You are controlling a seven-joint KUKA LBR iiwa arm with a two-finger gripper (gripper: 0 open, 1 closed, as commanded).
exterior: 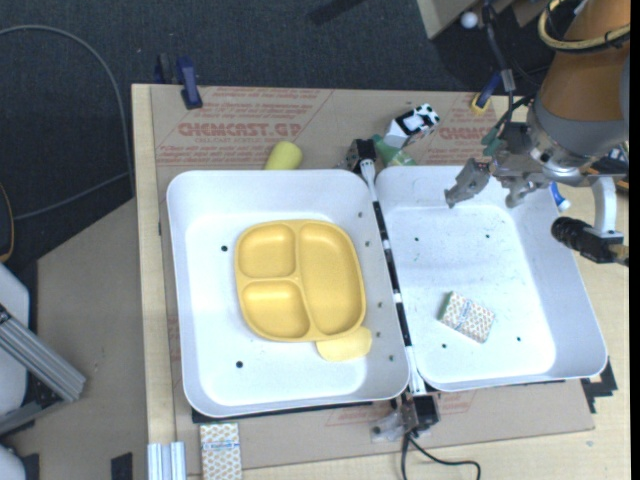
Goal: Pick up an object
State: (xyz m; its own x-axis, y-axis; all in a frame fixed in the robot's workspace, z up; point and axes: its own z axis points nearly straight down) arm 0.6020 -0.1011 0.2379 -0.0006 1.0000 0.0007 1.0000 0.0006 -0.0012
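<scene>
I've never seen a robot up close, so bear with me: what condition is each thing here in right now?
claw: open, holding nothing, over the right bin's far edge
yellow divided plate: right side up in the left bin
small patterned packet: lying flat in the right bin, apart from the claw
yellow piece: tucked against the plate's near edge

Two white bins [200, 298] sit side by side on the surface. The left bin has one yellow divided plate [300, 278] and one flat yellow piece [345, 345] poking out from under it, and the right bin [560, 308] has one small patterned packet [467, 316]. Behind the bins there's one yellow lump [283, 155].
</scene>
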